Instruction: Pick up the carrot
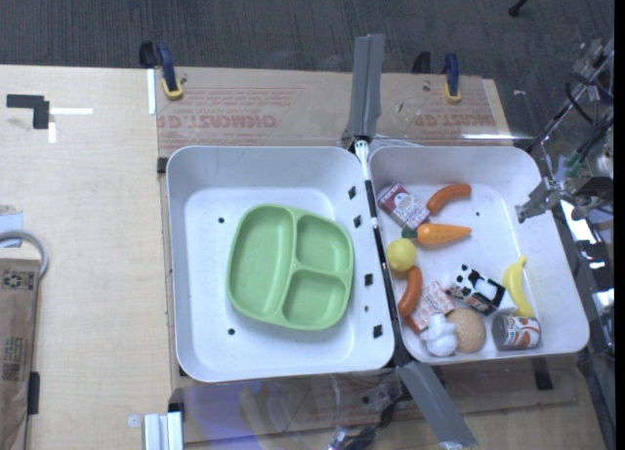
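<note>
The carrot lies in the right bin. Behind it sits a sausage, with a carton to the sausage's left. A lemon lies just left and in front of the carrot. The banana lies to its right, nearer the front. A divided plate rests in the left bin, well left of the carrot.

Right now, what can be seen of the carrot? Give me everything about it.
The carrot is a small orange toy, plastic by its look, with a green stub at its left end and a tapered tip pointing right. It lies flat, roughly horizontal, in the right bin, near the middle of its left half. The yellow lemon sits just below-left, close to its green end; whether they touch is unclear. A sausage lies above it, apart.
</note>
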{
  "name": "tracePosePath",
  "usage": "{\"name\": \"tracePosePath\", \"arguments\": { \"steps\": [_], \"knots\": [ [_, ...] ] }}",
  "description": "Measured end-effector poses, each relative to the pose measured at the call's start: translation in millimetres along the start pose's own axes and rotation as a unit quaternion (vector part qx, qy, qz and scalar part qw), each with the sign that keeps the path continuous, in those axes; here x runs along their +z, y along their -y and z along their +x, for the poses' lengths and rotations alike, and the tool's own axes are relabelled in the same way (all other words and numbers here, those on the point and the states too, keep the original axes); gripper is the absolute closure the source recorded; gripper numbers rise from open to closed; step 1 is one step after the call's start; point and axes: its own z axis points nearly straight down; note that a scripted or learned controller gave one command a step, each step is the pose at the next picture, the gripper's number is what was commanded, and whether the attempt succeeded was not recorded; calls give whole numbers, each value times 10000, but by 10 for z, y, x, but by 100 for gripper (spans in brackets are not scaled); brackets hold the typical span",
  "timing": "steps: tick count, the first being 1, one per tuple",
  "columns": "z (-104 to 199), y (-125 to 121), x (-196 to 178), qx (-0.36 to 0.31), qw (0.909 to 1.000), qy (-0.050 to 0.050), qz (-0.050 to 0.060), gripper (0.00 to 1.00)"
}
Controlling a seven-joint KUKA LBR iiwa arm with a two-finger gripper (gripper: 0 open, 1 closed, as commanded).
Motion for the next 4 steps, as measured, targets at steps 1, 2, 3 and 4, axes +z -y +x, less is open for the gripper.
{"name": "tracePosePath", "arguments": {
  "steps": [1, 2, 3, 4],
  "knots": [
    [38, 185, 402, -286, 9996, -1, -1, 0],
    [497, -144, 1025, -639, 9980, -3, 4, 0],
    [730, -454, 1462, -1533, 9882, 1, -2, 0],
    [1071, -938, 1478, -1377, 9905, 21, 47, 0]
  ]
}}
